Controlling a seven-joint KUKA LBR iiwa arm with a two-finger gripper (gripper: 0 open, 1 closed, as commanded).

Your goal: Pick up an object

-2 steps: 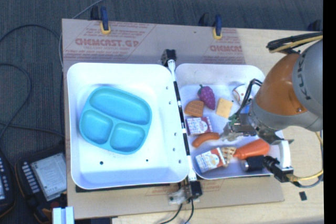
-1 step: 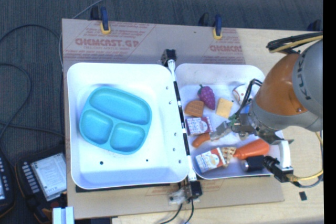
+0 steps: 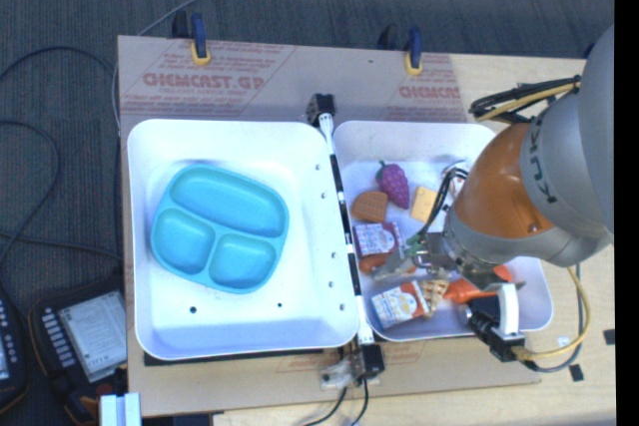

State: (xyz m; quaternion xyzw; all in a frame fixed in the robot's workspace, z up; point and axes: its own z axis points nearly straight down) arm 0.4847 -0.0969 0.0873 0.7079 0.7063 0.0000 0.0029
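The arm's fingers (image 3: 424,266) sit low in the right bin (image 3: 529,309) among crowded toy food, their opening impossible to tell, so I'd want them centred on one piece, say the food packet (image 3: 401,303) just below them, before closing.

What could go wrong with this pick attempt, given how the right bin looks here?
The gripper is down among tightly packed items: a snack packet, a second packet and an orange carrot-like piece. It may catch two at once, or just shove them aside. The arm also hides part of the right bin.
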